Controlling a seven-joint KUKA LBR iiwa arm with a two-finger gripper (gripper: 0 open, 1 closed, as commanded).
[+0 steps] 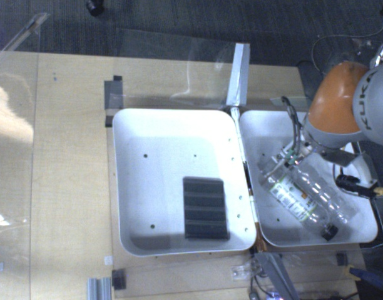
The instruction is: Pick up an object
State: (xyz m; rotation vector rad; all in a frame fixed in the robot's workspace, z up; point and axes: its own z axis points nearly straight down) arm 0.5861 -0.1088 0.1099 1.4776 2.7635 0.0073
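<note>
- Bottle (pixel 304 195), clear plastic with a dark cap at its near end, lies on its side in the right bin (pixel 266 230), running on a slant from far-left to near-right.
- Gripper (pixel 290 158) sits right at the bottle's far-left end, close above it or touching; whether its jaws are apart or together, I cannot tell, the wrist hides too much.
- Arm (pixel 338 102), orange band showing, reaches in from the right over that bin's far side.
- To do this grasp well, I'd say straddle the bottle across its narrow width, not along its length, and come down square, since a smooth round body looks likely to roll or squirt away.
- Over in the left bin (pixel 126 186), a dark ribbed block (pixel 205 208) rests near the near wall, well apart from the action.
</note>
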